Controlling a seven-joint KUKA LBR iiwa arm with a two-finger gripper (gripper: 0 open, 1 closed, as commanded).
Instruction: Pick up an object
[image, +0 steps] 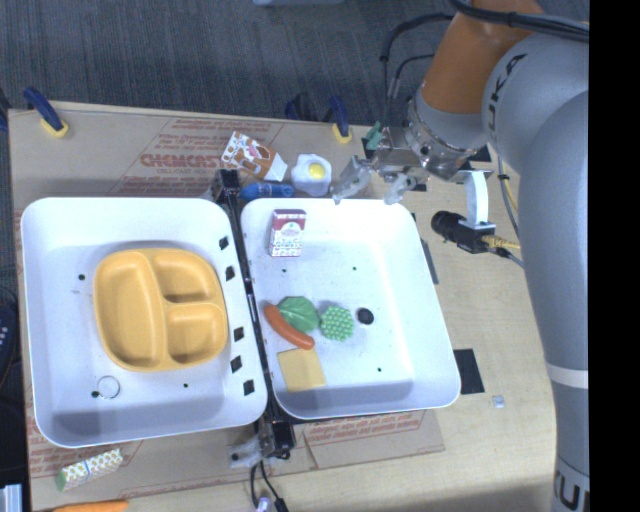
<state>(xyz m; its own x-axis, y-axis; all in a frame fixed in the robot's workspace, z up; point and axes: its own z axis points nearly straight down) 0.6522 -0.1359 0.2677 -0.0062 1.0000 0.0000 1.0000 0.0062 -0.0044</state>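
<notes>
My gripper (374, 186) hangs over the far rim of the right bin (425, 330), with its fingers apart and nothing between them. In that bin a small red-and-white carton (287, 232) stands near the far left corner, left of and below the gripper. Nearer the front lie an orange carrot-like piece (288, 326), a green leafy piece (300, 310), a bumpy green ball (337, 323), a yellow square slice (301, 370) and a small dark disc (364, 317).
The left bin (50, 250) holds a yellow divided plate (160, 305). Behind the bins on the cardboard lie a toy fried egg (312, 172), a blue item (265, 190) and a patterned packet (247, 153). The arm's grey body (550, 200) fills the right side.
</notes>
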